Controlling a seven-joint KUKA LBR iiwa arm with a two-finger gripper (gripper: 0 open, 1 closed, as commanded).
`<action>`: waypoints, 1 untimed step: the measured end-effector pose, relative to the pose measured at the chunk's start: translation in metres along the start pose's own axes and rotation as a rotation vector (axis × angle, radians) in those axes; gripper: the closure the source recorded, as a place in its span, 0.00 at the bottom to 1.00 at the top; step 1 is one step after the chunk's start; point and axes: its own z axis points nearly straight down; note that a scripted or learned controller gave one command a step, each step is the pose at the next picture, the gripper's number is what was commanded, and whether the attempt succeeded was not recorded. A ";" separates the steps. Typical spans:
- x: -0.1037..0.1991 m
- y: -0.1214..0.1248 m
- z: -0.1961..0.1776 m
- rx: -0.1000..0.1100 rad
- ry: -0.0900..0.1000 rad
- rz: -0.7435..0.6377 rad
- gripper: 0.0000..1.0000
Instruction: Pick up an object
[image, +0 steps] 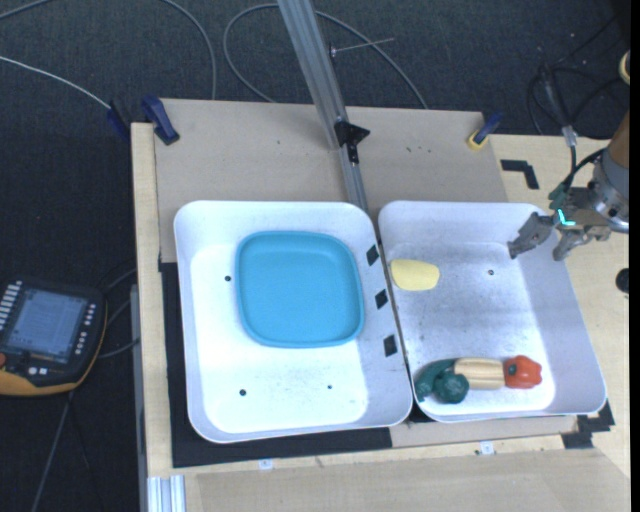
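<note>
The light is bright and even, and it seems to come from above. The two white bins (200, 300) look very bright, almost washed out, with only soft, thin shadows under their edges toward 6 o'clock. The dark floor at 9 and 12 o'clock stays dim, and the whole picture is a bit soft and grainy, not sharp.

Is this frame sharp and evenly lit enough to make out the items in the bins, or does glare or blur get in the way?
Camera view: lighting is even and soft; the blue plate and yellow piece read clearly, with faint shadows. The white right bin is bright but not blown out. The gripper at the right edge looks slightly soft.
</note>
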 end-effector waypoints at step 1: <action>0.000 0.000 0.000 0.000 0.000 0.000 0.00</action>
